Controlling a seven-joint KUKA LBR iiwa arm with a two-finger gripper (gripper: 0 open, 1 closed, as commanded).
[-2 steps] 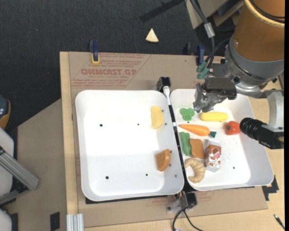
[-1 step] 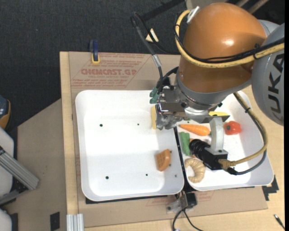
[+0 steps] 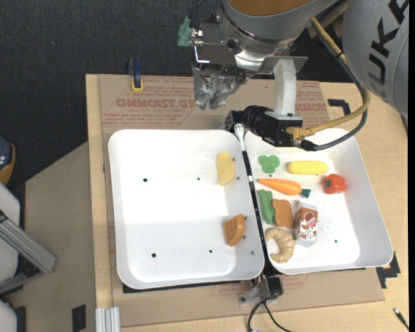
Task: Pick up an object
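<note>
Brown bench board [image 3: 155,104] is seen bearing two white bins. Gripper [image 3: 214,94] is held above the board behind the left bin [image 3: 130,194]; finger spread cannot be told, and nothing is seen between them. A yellow piece [image 3: 225,168] and a brown piece [image 3: 235,229] are lying in the left bin.

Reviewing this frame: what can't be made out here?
- Grey two-finger gripper, camera view: blurred, so open or shut, and whether it holds anything, is unclear.
- Small red-and-white carton in the right white bin: print too small to read.
- Grey KUKA arm: cut off by the top edge.
</note>
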